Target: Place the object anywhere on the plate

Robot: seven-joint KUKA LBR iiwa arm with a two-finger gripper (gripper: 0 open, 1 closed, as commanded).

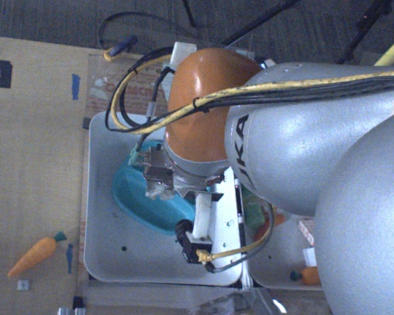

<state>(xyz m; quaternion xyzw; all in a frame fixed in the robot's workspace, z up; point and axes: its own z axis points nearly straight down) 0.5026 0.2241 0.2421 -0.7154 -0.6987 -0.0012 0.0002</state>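
A blue plate (140, 200) lies in the left white bin (104, 178), partly hidden under the arm (291, 128). The gripper's state is hidden; I cannot tell. A toy carrot (33, 255) lies on the surface (27, 170).

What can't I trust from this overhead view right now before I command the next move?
- Gripper: hidden under the orange wrist band, camera view.
- Blue plate: its right side is covered by the arm, so anything resting there is unseen.
- Right bin: mostly blocked by the grey arm; orange bits near it can't be identified.
- Toy carrot: plainly on the bench, outside the bins.
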